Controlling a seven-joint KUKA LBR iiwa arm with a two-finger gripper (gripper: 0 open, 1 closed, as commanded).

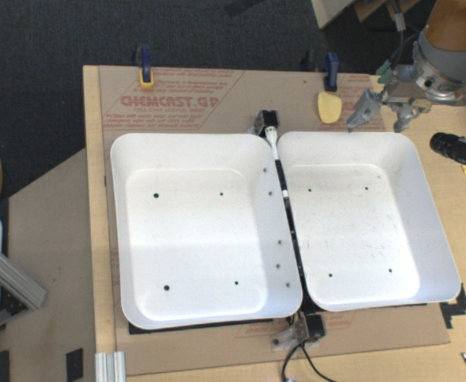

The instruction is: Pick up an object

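A small pale yellow object (329, 107) lies on the bench just beyond the right bin's (424, 173) far rim, outside both bins. The gripper (384, 111) hovers just beside it with fingers spread apart, holding nothing. The piece looks light and probably soft, best pinched across its narrow middle

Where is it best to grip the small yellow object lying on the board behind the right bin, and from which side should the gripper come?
The yellow object lies flat on the board, just beyond the right bin's far rim. Probably come straight from above and close across its narrower width. The gripper hangs close on its right, fingers open.
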